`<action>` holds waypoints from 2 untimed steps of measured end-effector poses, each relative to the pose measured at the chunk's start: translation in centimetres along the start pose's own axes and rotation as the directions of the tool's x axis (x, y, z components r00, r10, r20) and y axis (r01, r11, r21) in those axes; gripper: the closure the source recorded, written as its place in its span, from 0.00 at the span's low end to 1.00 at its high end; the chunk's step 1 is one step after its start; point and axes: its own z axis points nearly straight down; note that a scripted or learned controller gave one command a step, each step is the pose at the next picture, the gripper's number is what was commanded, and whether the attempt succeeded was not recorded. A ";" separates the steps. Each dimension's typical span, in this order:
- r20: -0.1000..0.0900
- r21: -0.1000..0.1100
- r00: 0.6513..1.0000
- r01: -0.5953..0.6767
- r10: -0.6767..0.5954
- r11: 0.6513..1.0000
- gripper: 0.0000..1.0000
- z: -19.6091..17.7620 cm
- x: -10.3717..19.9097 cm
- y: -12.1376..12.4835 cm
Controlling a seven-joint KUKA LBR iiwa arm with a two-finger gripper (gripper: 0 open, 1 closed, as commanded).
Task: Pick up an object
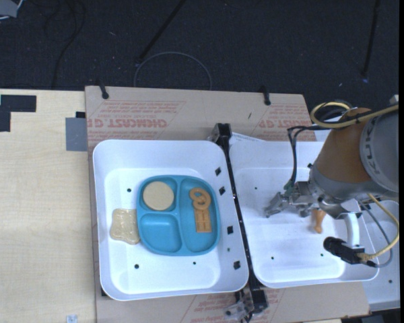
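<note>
Small orange stick-shaped object in right bin, hand nearby, finger state unclear

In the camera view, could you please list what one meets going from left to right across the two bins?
Pale sponge-like piece → round tan disc on the blue tray → wooden key-shaped toy → claw → small orange object.
</note>
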 end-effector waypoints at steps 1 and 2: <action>-0.003 0.007 1.000 -0.006 0.006 1.000 1.00 -1.0 -0.1 -0.2; -0.001 0.001 1.000 -0.007 0.007 1.000 1.00 -6.3 -1.2 0.2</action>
